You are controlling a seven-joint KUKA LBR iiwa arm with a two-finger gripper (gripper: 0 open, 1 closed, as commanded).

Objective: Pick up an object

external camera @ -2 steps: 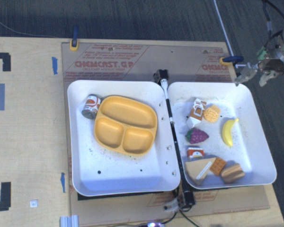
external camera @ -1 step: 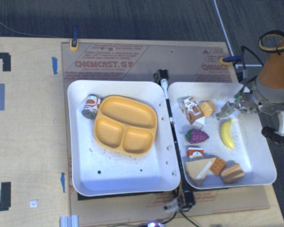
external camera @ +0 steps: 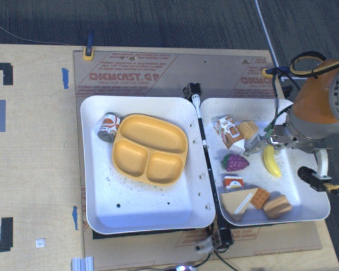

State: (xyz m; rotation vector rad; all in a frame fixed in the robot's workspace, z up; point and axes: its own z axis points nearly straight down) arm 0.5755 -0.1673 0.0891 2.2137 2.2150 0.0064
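- One gripper (external camera: pixel 260 144) reaches into the right bin (external camera: pixel 311 210) from its right edge, its grey fingers low over the middle of the bin; whether they are parted or closed cannot be told, and nothing is seen between them.
- Just beside the gripper, toward the bin's right edge, a banana (external camera: pixel 272 161) lies on the bin floor.
- On the far side of the gripper, near the bin's far left corner, a small printed packet (external camera: pixel 226 132) lies touching a tan cracker-like piece (external camera: pixel 247 130).
- On the near side of the gripper, by the left wall, sits a purple grape bunch (external camera: pixel 235 162), with a small red-and-white carton (external camera: pixel 233 182) nearer the front.
- Along the bin's near edge lie a sandwich wedge (external camera: pixel 238 200), a waffle-like square (external camera: pixel 260 197) and a brown bread roll (external camera: pixel 277 206), close together.
- Bare white floor shows between the banana and the bin's right edge.
- The left bin (external camera: pixel 101 205) holds a yellow divided tray (external camera: pixel 150 149) toward its far half, with a small can (external camera: pixel 108 127) touching the tray by the far left corner; the near half is open white floor.
- Both bins rest on a cardboard sheet (external camera: pixel 158 72) on the bench (external camera: pixel 28 168).
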